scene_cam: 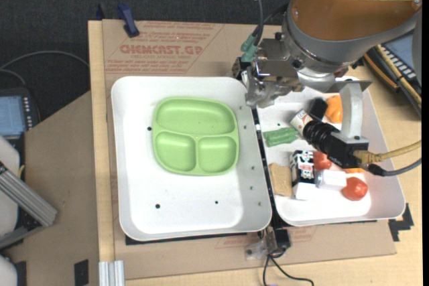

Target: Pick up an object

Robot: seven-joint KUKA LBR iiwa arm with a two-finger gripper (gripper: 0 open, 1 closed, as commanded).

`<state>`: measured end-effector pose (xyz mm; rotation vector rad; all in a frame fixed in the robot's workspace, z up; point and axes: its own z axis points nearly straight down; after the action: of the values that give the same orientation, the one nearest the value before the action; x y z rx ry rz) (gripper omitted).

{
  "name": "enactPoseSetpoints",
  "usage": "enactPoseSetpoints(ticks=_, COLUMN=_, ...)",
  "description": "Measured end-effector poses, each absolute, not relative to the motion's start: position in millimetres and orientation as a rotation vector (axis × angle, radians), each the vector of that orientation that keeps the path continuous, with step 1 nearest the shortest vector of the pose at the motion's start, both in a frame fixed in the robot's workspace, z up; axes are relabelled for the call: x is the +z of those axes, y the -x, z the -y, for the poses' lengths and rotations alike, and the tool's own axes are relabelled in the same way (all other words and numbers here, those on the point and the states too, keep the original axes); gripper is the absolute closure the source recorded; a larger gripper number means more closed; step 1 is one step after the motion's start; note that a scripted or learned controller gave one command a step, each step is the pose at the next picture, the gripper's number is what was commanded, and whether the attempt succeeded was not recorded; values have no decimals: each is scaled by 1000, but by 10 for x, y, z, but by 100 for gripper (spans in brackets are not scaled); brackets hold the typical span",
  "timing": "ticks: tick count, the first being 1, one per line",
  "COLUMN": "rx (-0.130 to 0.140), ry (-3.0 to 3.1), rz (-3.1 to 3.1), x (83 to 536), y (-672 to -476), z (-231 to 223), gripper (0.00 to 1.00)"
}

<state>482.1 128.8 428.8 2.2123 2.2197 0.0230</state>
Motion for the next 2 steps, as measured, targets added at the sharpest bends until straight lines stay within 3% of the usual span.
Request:
enactPoseSetpoints(ticks=1, rx=-17, ry=-2229, rz=-2221, x=3001, y=-5115, z=-1160, gripper=100)
enactPoseSetpoints(ticks=2, rx=2, ry=-2222, rz=-2220, x=3177, y=-5120, z=-1172, gripper=100)
